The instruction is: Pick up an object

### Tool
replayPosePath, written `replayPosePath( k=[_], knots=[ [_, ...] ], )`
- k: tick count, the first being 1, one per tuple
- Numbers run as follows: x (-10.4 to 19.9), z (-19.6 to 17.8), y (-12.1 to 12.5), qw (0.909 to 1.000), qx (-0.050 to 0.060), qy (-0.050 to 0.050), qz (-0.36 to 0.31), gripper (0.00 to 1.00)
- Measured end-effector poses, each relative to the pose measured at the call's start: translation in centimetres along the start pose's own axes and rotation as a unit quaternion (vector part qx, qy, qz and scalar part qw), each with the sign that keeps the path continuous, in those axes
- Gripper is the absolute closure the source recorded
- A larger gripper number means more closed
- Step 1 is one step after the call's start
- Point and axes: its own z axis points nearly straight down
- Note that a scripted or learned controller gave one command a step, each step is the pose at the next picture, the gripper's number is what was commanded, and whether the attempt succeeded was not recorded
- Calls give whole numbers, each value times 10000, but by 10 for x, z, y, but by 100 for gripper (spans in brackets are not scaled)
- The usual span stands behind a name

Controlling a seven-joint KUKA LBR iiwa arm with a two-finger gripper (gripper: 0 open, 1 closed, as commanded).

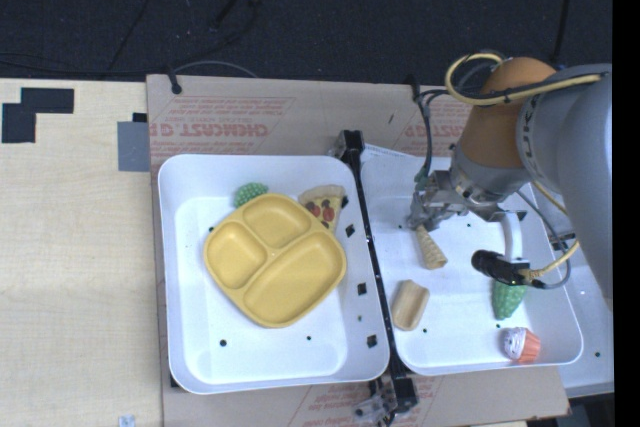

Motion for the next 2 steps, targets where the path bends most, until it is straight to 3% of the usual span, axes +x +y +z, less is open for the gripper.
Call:
replayPosePath(
  k=[2],
  knots=[
    [-3,-88,12,10000,-38,-9,-16,100]
  ],
)
